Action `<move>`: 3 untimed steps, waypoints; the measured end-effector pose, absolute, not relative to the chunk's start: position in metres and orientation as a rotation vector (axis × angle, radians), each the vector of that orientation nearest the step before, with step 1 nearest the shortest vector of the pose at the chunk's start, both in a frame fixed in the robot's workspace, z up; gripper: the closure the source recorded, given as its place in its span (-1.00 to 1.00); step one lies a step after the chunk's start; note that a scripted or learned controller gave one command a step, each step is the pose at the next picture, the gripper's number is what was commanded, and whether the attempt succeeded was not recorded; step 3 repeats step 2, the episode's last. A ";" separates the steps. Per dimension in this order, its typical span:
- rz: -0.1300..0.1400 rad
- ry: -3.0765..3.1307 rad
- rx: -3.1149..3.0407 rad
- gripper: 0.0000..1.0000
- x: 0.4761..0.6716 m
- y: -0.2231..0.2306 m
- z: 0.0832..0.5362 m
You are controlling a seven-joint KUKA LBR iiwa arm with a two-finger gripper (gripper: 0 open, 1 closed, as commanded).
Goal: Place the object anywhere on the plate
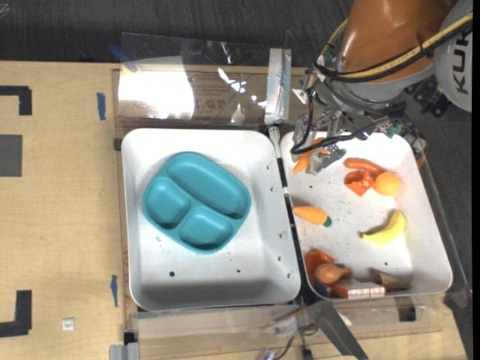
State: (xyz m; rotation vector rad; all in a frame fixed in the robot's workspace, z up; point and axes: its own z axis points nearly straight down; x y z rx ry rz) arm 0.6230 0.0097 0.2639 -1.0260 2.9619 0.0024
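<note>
orange carrot piece (301, 163) just beside the jaws (321, 158), right bin (427, 223)

Arm (390, 28): large glossy orange dome at the top right, bright highlights on its curve. Below the dome, a grey ring. Cables (420, 47): one pale yellow and one black, running together across the orange surface toward the right edge; more thin black wires loop around the ring's left side. White housing at the far right with part of black lettering (cut off by the frame). Gripper (319, 152): dark metal frame, silvery-grey parts, tangled thin wires. Small green component beside the wrist on the right.
</note>
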 end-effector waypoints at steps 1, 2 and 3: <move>0.002 2.891 -1.207 1.00 0.637 0.074 0.243; 0.001 2.891 -1.204 -1.00 0.637 0.073 0.244; 0.001 2.891 -1.204 -1.00 0.637 0.073 0.244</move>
